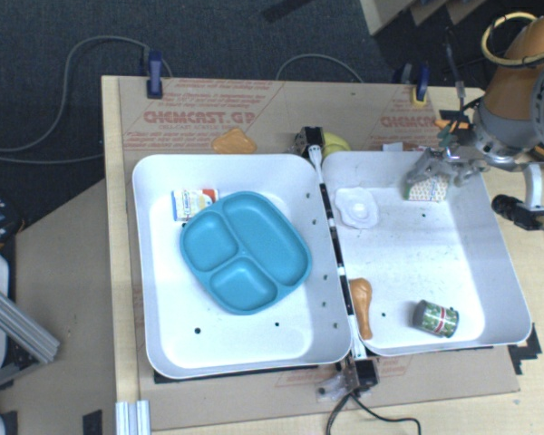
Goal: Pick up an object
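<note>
My gripper (438, 169) hangs low over the far part of the right bin (471, 243), reaching in from the right. Directly beneath it lies a small speckled white-and-green object (427, 189), partly covered by the gripper; whether it is gripped does not show. A round white lid-like piece (356, 211) rests to the left of that. A green can (435, 319) lies on its side near the bin's front edge. A tan, drumstick-shaped item (360, 304) sits against the bin's left wall.
The left bin (163, 315) bears a blue divided plate (245, 250) and a small printed packet (193, 202). Behind the bins, an orange item (234, 140) and a yellow-green item (334, 143) lie on the board. Blue clamps (154, 72) grip the board's far edge.
</note>
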Tool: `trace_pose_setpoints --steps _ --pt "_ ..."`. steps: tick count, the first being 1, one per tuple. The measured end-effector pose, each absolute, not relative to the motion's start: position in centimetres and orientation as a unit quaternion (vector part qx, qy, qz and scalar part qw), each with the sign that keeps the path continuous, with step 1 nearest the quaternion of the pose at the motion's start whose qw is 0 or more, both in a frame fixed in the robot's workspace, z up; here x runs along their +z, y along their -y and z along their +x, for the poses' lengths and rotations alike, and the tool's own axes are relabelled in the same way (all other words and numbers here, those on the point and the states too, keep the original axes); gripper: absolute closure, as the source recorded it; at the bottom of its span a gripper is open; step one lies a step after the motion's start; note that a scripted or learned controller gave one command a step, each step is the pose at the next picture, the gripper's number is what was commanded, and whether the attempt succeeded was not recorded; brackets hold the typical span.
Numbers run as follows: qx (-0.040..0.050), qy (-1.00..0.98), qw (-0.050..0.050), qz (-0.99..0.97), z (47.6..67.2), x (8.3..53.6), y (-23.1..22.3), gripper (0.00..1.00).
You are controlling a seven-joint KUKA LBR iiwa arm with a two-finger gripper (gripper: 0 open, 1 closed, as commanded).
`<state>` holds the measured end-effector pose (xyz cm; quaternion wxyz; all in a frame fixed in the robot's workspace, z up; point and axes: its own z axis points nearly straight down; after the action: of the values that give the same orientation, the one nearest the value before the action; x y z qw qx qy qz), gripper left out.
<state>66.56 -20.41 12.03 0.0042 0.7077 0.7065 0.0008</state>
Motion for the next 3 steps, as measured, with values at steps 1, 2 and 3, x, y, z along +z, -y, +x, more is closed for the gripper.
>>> trace_pose_setpoints --steps 1,2,3 --pt "0.0009 -0.710 -0.002 0.705 66.7 12.1 13.2 0.00" --pt "-0.0002 -0.706 0.002 0.708 66.6 11.7 17.8 0.00" --pt "0.0013 -0.708 0.004 0.707 66.8 12.9 17.5 1.00"
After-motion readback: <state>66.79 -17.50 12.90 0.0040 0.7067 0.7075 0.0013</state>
